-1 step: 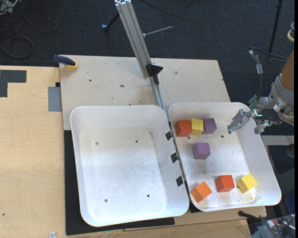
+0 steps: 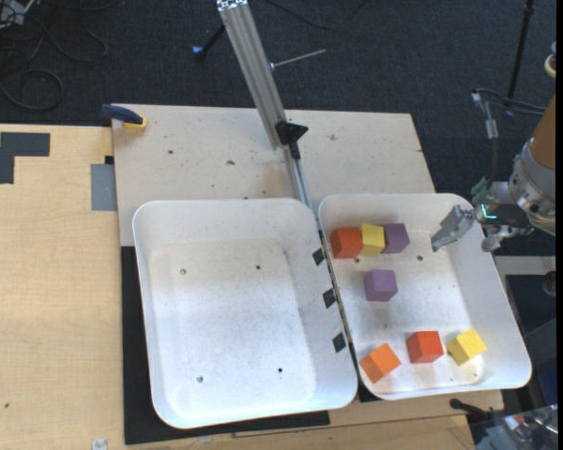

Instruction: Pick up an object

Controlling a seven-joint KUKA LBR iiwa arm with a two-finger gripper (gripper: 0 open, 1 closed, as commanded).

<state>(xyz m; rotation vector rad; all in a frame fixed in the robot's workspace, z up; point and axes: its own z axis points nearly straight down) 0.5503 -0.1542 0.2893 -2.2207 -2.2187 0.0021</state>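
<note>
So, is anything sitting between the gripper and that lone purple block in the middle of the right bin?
Nothing visible. The gripper hangs over the upper right part of the right bin, and the stretch of bin floor between it and the lone purple block is bare. The row of three blocks lies to the upper left, off that line.

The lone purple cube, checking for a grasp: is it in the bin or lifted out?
In the bin. The purple cube rests on the right bin's floor, apart from the gripper.

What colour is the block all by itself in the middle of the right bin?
Purple, seen in the camera view.
</note>
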